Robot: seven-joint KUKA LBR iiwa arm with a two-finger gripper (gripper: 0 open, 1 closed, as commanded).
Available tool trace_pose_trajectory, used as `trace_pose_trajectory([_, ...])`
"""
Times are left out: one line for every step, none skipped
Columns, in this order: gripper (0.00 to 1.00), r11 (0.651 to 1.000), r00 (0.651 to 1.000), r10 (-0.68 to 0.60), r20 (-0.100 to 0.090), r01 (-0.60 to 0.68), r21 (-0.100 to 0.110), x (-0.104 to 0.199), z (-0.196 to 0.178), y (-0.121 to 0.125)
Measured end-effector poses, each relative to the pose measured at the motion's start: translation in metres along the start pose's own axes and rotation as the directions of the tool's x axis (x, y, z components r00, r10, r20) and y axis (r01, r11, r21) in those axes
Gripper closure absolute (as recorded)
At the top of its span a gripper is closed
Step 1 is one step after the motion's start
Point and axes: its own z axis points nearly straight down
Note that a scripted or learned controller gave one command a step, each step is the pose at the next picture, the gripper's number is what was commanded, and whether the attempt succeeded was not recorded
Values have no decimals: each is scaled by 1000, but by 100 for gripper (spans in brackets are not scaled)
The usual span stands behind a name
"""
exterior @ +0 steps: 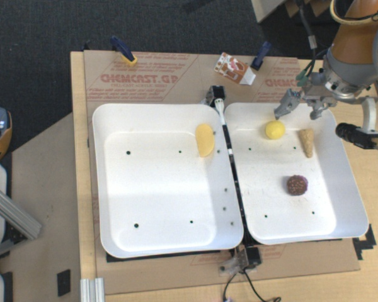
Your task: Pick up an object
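My pincer (300, 107) hangs open and empty over the right bin's (346, 187) far edge; next I must drop onto the ball (274, 130).

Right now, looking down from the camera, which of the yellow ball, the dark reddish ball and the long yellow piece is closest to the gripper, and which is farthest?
From the gripper:
1. Yellow ball, right bin, just below-left of the fingers.
2. Dark reddish ball, right bin, lower middle.
3. Long yellow piece, left bin, by its right wall.
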Motion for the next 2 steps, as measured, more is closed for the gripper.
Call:
trace_pose_trajectory([0,1000,1000,1,-1,-1,9,-22,133,18])
trace_pose_trajectory([100,1000,1000,-1,2,1,-4,-22,113,21])
